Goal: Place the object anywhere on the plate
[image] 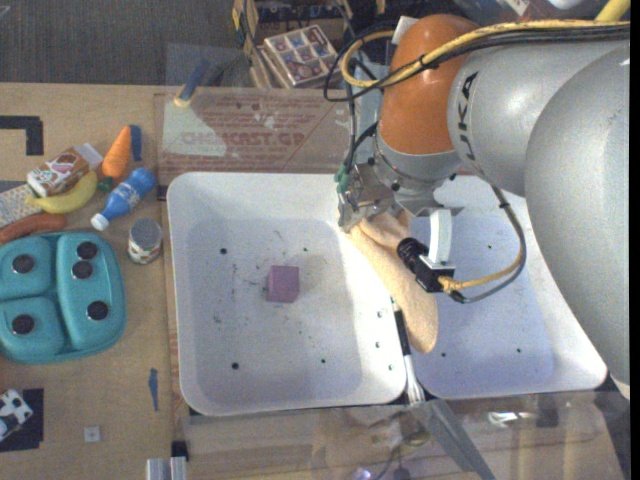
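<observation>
Camera view: gripper [350, 208] hangs over the back of the ridge between the two bins, at the upper end of a tan flat piece [420, 320] lying along the left side of the right bin [520, 368]. Clenched or released: cannot tell. Purple block [283, 284] sits near the middle of the left bin [200, 368], well apart from the gripper, nothing touching it. Teal divided dish [60, 293] lies on the bench left of the bins, small can [146, 240] just beside it.

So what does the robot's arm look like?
It is a fat, rounded, shiny grey arm with a smooth orange band above the wrist. Dark letters run down its side, and a yellow cable trails along the top. The gripper at the end is small, grey and boxy.
</observation>
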Tool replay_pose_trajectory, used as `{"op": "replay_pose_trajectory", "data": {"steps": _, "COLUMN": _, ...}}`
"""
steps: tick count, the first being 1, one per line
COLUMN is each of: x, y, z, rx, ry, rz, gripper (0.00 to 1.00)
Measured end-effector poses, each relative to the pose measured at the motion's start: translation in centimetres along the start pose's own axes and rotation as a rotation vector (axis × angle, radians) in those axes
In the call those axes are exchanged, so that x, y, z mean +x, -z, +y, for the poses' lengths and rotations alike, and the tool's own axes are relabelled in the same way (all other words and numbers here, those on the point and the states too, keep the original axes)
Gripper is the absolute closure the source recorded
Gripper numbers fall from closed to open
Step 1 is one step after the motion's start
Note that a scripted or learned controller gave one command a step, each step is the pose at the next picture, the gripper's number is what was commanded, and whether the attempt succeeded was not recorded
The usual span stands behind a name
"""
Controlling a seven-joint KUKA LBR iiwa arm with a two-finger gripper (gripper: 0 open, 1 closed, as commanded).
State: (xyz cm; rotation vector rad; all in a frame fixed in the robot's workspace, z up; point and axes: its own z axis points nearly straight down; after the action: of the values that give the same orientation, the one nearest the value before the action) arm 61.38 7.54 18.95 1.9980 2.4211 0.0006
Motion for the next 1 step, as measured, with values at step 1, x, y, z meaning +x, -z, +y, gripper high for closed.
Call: {"op": "replay_pose_trajectory", "data": {"steps": 1, "x": -9.49, "y": 3.18, "z": 0.07, "rx": -0.001, "ry": 0.127, "rz": 0.000, "gripper": 1.00}}
